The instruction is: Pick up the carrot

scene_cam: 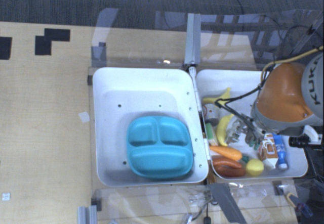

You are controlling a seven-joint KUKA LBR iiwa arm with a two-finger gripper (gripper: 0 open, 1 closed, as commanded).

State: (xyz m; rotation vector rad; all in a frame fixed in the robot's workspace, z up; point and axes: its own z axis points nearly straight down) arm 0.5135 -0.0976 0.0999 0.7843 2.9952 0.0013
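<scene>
two bins sit on the desk; the carrot lies in the right bin, near its front-left corner. the jaws hover just above it; whether spread or shut, i cannot tell. risk: clutter. a banana, lemon and sausage crowd close, so a grasp could catch a neighbour. the left bin holds a blue tray.

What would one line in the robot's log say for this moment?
tool: over right bin | carrot: lying in bin, not held | blue tray: left bin
</scene>
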